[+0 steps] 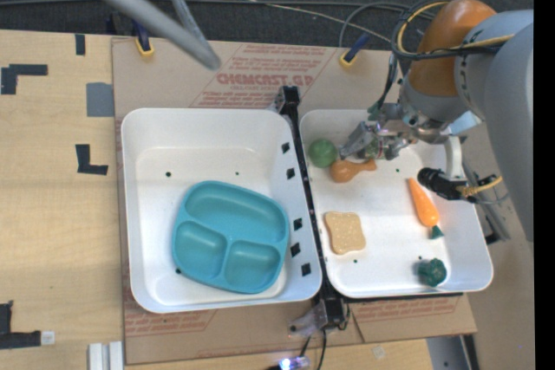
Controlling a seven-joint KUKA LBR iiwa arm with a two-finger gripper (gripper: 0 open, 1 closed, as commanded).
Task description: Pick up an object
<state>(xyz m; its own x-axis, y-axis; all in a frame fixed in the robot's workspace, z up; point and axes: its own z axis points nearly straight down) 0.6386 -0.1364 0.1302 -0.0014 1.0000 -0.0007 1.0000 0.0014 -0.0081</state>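
The gripper hangs over the right bin's far edge, jaws clenched on the orange pear; toast lies nearer.

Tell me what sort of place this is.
Probably a robot lab's grasping bench: two white bins on cardboard, toy food such as a carrot and toast, and a gripper reaching in.

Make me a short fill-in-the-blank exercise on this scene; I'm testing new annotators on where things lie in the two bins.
1. The teal divided tray lies in the ____ bin of the camera view.
2. The slice of bread lies in the same bin as the ____ carrot.
3. The gripper hangs over the ____ bin, near the green ball.

Missing words: left; orange; right
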